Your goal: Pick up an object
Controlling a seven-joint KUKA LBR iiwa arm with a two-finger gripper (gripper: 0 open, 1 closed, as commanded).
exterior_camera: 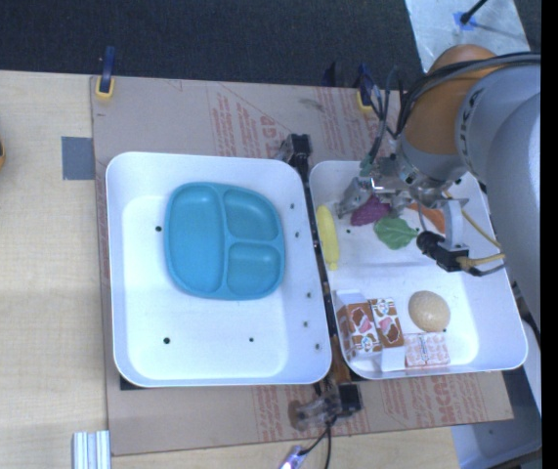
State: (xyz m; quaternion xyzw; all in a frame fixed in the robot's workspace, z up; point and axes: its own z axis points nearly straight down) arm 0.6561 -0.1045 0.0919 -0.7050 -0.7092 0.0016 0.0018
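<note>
We see the tool [381,186] low in the right bin [498,345], at a purple piece [368,213] beside a green leaf [396,232]; nothing looks lifted yet, and its grip state we cannot tell

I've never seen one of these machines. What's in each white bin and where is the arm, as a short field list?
left bin: a blue divided plate
right bin: yellow banana-like piece, purple item, green leafy item, tan egg-like ball, small printed cartons
arm: reaching in from the right, over the right bin's far end
end effector: low by the purple item; grip unclear
</note>
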